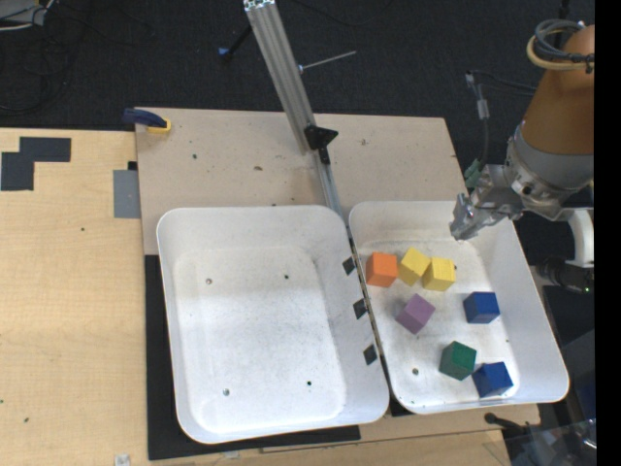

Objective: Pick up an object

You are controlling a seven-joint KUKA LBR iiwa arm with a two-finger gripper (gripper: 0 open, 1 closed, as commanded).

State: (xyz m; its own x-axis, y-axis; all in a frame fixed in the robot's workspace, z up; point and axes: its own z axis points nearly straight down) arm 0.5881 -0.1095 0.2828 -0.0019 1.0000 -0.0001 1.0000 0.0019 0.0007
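Several small blocks lie in the right bin [529,289]: an orange one [382,269], two yellow ones [415,264] [440,274] touching each other, a purple one [416,313], a green one [457,359] and two blue ones [480,307] [493,378]. My gripper [466,223] hangs over the bin's far part, up and to the right of the yellow blocks and apart from them. Nothing shows between its fingers.
The left bin [184,260] sits beside the right one, with black clips [359,309] along the shared edge. A slanted aluminium post [287,76] rises behind the bins. A blue and yellow clamp [147,119] lies at the bench's far left.
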